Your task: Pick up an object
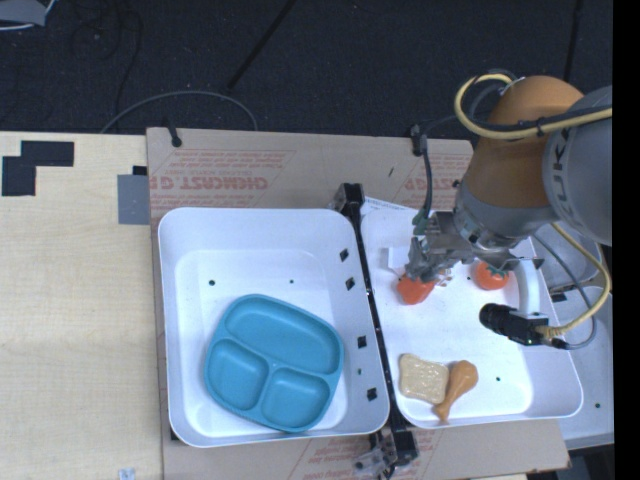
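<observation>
In the right bin [540, 393], a small red round object [412, 290] lies near the left wall. My gripper [424, 266] hangs directly over it, its tip at the object's top edge, and the wrist covers part of it. A second orange-red round object [490, 277] sits to the right, partly under the arm. A slice of toast [422, 376] and a toy chicken drumstick [458, 384] lie side by side at the bin's front.
The left bin [185, 258] holds a blue divided plate [272, 362]. A black divider [365, 308] runs between the bins. A black cable fitting [512, 322] and a yellow hose hang off the arm over the right bin.
</observation>
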Robot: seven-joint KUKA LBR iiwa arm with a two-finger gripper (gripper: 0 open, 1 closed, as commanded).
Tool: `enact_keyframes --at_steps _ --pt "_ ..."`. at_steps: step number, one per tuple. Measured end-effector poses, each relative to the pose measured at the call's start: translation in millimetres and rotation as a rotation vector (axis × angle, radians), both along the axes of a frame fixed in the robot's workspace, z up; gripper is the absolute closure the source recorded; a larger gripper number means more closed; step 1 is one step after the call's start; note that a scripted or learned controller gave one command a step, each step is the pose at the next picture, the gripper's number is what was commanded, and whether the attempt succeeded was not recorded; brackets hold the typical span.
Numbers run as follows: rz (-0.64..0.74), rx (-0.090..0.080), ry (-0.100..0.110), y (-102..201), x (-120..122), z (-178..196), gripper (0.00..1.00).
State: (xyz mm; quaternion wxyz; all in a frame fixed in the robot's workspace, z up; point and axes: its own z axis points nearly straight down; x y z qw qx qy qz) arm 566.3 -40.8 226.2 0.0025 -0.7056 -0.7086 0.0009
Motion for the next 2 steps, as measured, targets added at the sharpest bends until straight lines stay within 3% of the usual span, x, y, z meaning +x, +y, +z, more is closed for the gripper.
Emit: enact_keyframes --at_steps 1,2 --pt "0.001 0.0 -0.002 56.4 4.8 7.1 1.0" --pt "0.0 -0.002 -0.002 104.9 25.5 -1.9 1.0"
